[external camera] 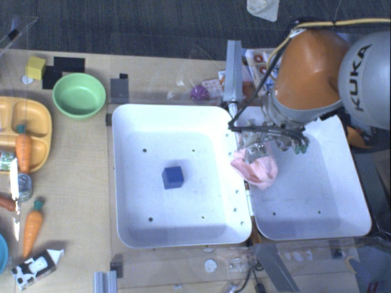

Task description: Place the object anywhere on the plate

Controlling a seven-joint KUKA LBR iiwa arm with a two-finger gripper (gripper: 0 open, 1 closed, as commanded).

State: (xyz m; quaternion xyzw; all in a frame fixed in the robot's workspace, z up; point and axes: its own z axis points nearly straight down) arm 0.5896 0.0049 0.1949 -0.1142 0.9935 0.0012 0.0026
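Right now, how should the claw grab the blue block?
Probably from straight above. The blue block sits flat by itself near the middle of the left bin, well away from the walls, so nothing blocks its sides. It looks like a small cube, so the claw could pinch two opposite flat faces, turned to line up with its slightly rotated edges.

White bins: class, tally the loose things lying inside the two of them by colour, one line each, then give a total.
Blue: 1, the blue block in the left bin.
Pink: 1, the pink cloth at the right bin.
Total: 2
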